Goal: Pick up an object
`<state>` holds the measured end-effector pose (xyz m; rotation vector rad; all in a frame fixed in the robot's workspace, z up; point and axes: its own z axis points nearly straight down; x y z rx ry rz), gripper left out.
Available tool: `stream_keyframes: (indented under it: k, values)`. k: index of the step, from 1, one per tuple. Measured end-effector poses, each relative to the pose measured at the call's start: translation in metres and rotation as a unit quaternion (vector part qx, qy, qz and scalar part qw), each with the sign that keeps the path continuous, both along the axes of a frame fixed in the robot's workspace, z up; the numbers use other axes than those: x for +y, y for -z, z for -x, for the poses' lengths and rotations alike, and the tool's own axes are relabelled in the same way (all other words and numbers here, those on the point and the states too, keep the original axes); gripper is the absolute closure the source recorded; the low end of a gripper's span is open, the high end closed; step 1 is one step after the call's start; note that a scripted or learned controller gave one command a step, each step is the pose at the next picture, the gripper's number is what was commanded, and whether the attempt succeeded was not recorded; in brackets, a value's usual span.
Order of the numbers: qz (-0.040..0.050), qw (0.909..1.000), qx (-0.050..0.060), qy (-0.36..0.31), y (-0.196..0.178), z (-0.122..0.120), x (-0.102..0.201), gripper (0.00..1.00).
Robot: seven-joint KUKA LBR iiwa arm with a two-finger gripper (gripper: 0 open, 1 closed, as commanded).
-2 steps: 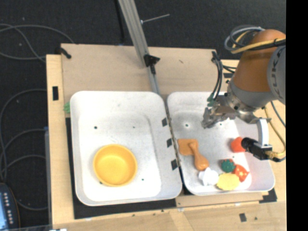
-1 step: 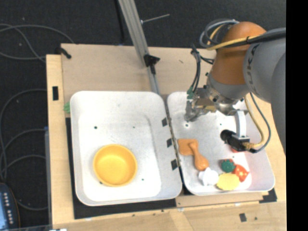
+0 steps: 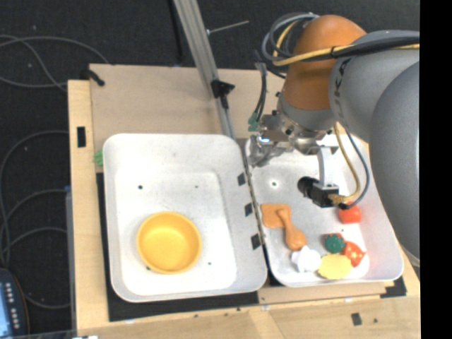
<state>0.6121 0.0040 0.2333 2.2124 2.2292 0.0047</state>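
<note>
Gripper (image 3: 263, 149): hovering at right bin's (image 3: 381, 260) far-left corner; finger state unclear
Objects: orange spatula (image 3: 281, 223), toys (image 3: 337, 254) lying near-right, well apart
Progress: nothing being lifted; approach and grasp remaining

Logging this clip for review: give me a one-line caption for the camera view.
KUKA arm's gripper hovers at the right bin's upper-left corner, apart from the toys clustered below; a yellow bowl sits in the left bin.

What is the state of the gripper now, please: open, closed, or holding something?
Gripper: over the right bin's upper left corner; open or closed cannot be told, and nothing seen held.
</note>
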Motion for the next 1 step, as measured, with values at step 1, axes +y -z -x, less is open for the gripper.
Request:
stream_keyframes:
  k: [1]
  values:
    - [0.0001,1.0,0.0,0.0,0.0044,-0.0235,0.0526,1.0]
